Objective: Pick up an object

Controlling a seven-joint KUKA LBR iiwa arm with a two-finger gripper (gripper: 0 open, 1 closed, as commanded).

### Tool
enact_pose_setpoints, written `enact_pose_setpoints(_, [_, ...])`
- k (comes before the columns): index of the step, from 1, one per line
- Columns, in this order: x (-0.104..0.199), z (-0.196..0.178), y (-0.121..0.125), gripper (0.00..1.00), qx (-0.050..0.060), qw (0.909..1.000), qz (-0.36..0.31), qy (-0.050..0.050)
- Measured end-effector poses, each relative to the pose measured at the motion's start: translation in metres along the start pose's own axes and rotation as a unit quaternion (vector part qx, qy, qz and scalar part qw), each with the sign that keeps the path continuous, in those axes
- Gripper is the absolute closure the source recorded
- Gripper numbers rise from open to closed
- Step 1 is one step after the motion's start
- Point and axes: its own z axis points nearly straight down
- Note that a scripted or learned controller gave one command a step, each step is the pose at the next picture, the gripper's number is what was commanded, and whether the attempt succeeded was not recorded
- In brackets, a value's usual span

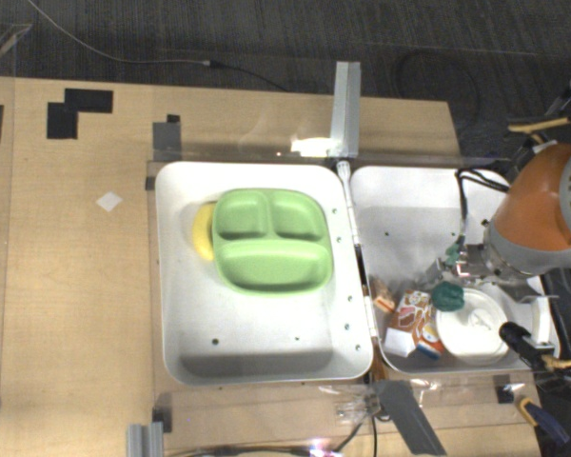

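Note:
My gripper hangs low over the right bin, near its front right part. Just below it lies a small teal object, resting against the rim of a white bowl. Whether the teal object is touched or apart from the gripper I cannot tell. Left of the bowl sits a red and white printed packet, with a small orange piece beside it and a dark blue bit toward the front wall.
In the left bin lies a green divided plate with a yellow object peeking out from its left edge. The arm's orange band overhangs the right bin's right side. A metal post stands behind the bins.

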Motion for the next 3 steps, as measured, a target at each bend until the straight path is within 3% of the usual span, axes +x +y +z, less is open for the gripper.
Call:
enact_pose_setpoints(1, [-0.001,-0.013,0.003,1.00,-0.004,1.0000,0.000,-0.001])
enact_pose_setpoints(2, [-0.001,-0.013,0.003,0.00,-0.004,1.0000,0.000,-0.001])
enact_pose_setpoints(3, [0.007,0.000,-0.009,0.00,-0.001,0.9999,-0.014,-0.001])
